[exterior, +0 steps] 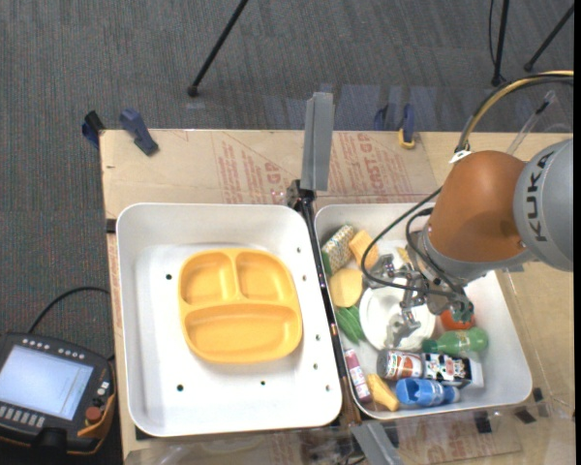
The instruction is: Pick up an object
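Observation:
My gripper (404, 324) hangs low inside the right bin (515, 356), under the orange wrist band. It is over the right part of a white round dish (376, 320). Close around it lie a green bottle (459, 342), a red-orange item (456, 316) and a labelled can (405, 364). A yellow lemon-like ball (346, 287) and a green piece (349, 320) lie to the gripper's left. The arm covers the bin's back right part.
The left bin (145, 260) holds a yellow divided plate (240, 303). The right bin also holds a scrub brush (338, 246), an orange block (361, 246), a blue object (421, 392), a black-and-white box (453, 368) and a dark pink marker (357, 374). A grey post (318, 148) stands behind the bins.

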Robot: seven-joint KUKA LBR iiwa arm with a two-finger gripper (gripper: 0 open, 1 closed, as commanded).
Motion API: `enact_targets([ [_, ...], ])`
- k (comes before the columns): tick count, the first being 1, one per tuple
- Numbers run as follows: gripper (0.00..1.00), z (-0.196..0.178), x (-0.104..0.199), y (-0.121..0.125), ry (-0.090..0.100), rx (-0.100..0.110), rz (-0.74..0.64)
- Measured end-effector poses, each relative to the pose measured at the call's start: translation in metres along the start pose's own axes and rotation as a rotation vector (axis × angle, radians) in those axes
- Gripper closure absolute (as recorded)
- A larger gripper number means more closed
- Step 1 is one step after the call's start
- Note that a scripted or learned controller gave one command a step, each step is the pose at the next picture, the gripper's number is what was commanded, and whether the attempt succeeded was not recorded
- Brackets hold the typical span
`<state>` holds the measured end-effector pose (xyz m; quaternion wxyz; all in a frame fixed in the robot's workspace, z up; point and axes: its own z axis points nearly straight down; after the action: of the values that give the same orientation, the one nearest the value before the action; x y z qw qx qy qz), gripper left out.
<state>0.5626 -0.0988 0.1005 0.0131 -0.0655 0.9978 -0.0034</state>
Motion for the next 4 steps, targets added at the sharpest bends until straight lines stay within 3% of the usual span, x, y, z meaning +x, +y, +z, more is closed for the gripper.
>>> enact_targets([
  [1, 0.00, 0.006, 0.016, -0.055, 0.008, -0.009, -0.167],
  [2, 0.00, 0.009, 0.066, 0.005, 0.011, -0.011, -0.263],
  [3, 0.00, 0.014, -0.004, 0.001, 0.022, -0.018, -0.482],
  [4, 0.00, 0.015, -0.063, -0.024, 0.024, -0.019, -0.569],
])
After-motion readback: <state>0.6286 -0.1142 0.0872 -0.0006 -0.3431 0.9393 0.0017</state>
